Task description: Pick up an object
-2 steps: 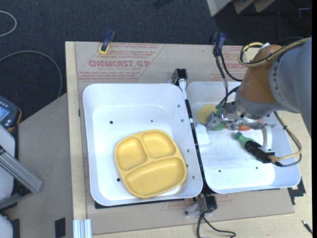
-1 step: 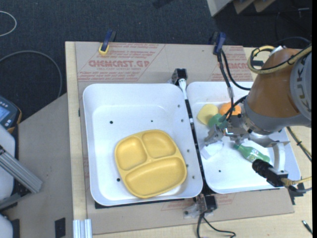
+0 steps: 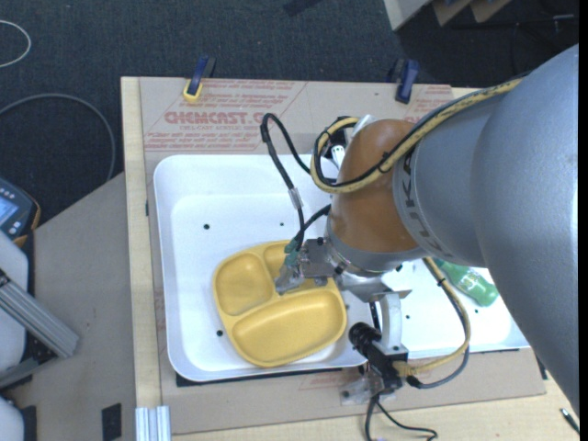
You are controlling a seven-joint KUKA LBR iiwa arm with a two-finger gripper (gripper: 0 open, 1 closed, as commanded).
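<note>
Gripper (image 3: 292, 278) state cannot be told; the stiff, light yellow divided plate (image 3: 276, 315) is best pinched at its rim.

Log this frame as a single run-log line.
arm: over left bin | gripper: at yellow plate | grasp: unclear | green object: right bin

Even overhead light, bright; white bin (image 3: 184, 246) near clipping, soft shadows, arm (image 3: 514, 191) at 3 o'clock slightly blurred.
</note>
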